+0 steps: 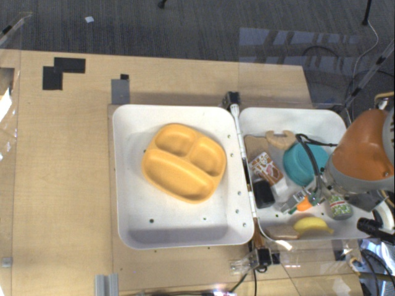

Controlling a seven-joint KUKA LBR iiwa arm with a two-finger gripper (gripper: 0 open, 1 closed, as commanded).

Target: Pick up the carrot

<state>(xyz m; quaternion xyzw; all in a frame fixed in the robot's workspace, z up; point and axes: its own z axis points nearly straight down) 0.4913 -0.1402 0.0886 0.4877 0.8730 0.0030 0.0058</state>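
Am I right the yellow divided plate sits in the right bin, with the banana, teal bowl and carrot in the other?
No. The camera view shows the yellow divided plate in the left bin. The banana, teal bowl and carrot share the right bin.

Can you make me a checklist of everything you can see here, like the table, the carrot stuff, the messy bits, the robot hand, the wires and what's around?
Surface: wooden bench bearing two white bins, left bin and right bin.
Job's things: small orange carrot in the right bin, just above the banana.
Clutter: yellow divided plate in the left bin; teal bowl, snack packet and a small jar in the right bin.
Grippers: gripper low over the carrot; grip unclear.
Cables: black cables on the floor beyond the bench.
Surroundings: dark grey carpet.
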